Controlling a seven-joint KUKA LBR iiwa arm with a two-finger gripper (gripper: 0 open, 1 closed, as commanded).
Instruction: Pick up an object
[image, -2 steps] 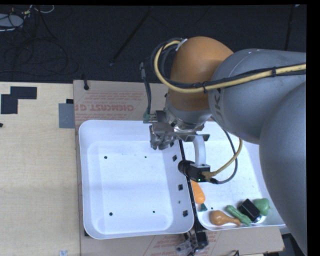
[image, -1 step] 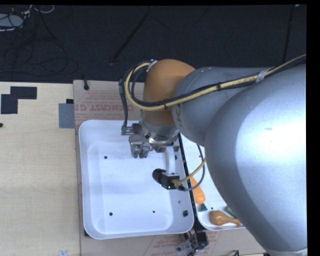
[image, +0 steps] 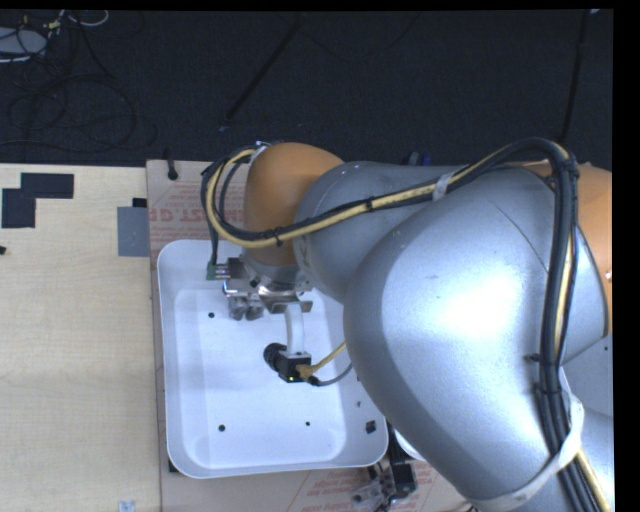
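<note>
The gripper (image: 250, 308) hangs low over the back left of the white bin (image: 235, 405), above bare floor, and whether it is clenched or released cannot be told from this angle. The only likely target is a small dark piece (image: 370, 427) against the bin's right wall near the front corner, well apart from the gripper. Closing here would probably catch nothing, and going for that piece risks scraping the wall or nudging it away.

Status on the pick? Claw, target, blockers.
Claw low over white bin, upper left. Small dark thing at bin's right edge, too small to identify. Arm covers the bench's right side.
</note>
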